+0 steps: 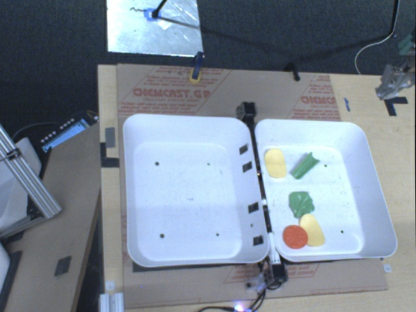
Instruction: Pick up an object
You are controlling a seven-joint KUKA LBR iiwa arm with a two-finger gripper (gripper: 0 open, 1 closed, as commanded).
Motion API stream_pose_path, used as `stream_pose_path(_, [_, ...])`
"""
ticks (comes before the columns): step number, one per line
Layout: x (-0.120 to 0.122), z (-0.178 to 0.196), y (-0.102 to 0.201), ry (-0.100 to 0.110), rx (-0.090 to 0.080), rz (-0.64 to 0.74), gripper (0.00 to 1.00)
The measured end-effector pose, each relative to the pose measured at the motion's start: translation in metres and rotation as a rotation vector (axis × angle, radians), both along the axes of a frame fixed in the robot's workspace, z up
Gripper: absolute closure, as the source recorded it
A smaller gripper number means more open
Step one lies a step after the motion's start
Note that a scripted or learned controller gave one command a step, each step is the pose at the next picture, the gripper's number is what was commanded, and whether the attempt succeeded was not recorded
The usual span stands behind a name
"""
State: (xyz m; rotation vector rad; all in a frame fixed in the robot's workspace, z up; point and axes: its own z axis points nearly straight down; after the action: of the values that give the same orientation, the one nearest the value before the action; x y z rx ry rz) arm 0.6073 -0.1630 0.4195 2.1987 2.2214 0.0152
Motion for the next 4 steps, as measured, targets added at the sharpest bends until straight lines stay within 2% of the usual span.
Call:
stream_pose_path(1, [-0.025,0.043,0.029,0.011,0.004,-0.003,1.0])
stream_pose_path(2, [-0.06,0.083,0.058,0.014,0.004,-0.004,1.0])
stream_pose_path(3, [-0.123,0.119,0.085,0.011,0.005,-0.003,1.0])
stream_pose_path(4, [-0.071,0.115,0.058,0.014,0.002,-0.011,1.0])
